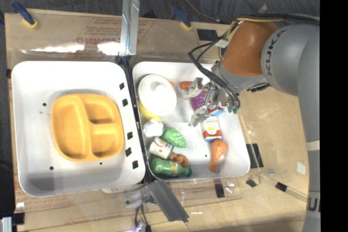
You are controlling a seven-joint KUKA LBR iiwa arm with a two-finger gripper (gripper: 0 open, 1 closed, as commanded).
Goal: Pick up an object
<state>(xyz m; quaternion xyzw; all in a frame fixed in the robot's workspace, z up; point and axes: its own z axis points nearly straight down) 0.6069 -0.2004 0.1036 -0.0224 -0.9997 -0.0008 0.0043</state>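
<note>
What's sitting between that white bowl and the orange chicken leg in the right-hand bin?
In the camera view, bare white bin floor fills most of the stretch from the white bowl to the chicken leg. The green toy lies just beside that line.

My arm (288, 57) is grey with an orange band above the wrist. Both bins are white: the left bin (32, 79) carries a yellow divided tray (87, 126), the right bin (239, 144) a white bowl (157, 94) with a yellow rim below it. Beside it I see a purple piece (199, 99), a red-and-white carton (211, 129), an orange drumstick (217, 154), a light green bumpy toy (175, 137) and a dark green bottle (169, 168). The bench (272, 133) is tan
</note>
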